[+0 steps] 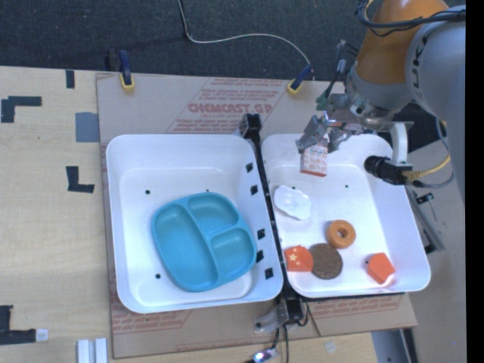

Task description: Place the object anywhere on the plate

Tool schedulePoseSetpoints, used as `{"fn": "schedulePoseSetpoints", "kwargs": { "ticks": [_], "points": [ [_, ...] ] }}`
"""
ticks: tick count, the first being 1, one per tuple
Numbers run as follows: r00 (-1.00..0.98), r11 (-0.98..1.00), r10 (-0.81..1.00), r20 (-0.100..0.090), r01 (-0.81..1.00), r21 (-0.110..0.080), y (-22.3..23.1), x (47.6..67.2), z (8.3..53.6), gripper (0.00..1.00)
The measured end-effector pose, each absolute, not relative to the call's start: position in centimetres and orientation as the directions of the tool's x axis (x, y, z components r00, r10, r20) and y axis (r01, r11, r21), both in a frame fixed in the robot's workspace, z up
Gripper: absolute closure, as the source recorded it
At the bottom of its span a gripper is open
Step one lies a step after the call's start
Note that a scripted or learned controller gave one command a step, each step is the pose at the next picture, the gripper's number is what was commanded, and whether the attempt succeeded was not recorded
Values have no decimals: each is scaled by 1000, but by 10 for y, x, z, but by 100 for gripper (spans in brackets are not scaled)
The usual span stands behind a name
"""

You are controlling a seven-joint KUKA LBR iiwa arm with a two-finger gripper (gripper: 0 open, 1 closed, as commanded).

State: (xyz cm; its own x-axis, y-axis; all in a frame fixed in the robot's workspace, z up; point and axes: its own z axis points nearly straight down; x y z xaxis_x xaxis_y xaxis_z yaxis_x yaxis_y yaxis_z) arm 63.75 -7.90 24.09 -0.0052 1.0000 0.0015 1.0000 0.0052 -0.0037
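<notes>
A blue divided plate [204, 240] lies in the left bin [128, 165]. My gripper [318, 138] hangs over the back of the right bin [393, 203], shut on a small white and red carton [314, 160] that dangles below its fingers, lifted above the bin floor. The carton is well right of the plate, past the divider between the bins.
In the right bin lie a white lump [292, 202], a glazed donut [342, 234], a brown round cookie [327, 262], a red-orange piece [299, 259] and an orange block [380, 268]. A black divider rail [259, 195] runs between the bins. A cable [242, 36] trails at the back.
</notes>
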Motion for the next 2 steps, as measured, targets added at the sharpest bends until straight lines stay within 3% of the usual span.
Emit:
{"fn": "schedulePoseSetpoints", "kwargs": {
  "ticks": [2],
  "points": [
    [-8, 8, 1000, 3, 1000, -3, 31, 610, 232, 100]
  ]
}}
